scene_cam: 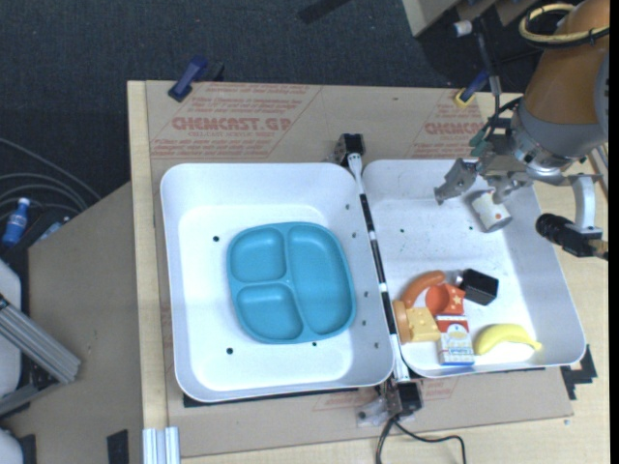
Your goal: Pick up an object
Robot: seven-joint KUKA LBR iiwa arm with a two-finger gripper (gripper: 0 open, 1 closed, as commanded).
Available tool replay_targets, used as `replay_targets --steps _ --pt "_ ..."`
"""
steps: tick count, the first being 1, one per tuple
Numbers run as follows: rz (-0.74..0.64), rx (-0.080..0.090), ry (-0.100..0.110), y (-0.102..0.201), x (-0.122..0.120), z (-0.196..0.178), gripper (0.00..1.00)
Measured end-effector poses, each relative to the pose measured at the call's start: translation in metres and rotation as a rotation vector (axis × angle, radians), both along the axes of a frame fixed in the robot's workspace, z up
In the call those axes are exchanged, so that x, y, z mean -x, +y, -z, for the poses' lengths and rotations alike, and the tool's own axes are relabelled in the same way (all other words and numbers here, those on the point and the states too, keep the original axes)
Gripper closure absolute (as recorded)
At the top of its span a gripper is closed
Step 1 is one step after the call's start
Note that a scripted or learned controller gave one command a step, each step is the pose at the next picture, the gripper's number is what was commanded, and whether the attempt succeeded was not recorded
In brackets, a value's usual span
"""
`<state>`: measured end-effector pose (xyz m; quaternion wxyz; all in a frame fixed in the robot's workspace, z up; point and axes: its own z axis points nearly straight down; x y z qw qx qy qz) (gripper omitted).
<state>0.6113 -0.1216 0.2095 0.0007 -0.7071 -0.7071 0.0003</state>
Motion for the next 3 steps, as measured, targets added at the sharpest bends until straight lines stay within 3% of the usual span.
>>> replay_targets --steps 1,2,3 --pt "0.001 0.0 0.001 -0.033 -0.009 0.126 0.0" --pt "0.001 0.001 -0.003 -0.033 -0.01 0.114 1.0" --pt "0.001 0.001 -0.002 -0.033 -0.01 0.115 0.0"
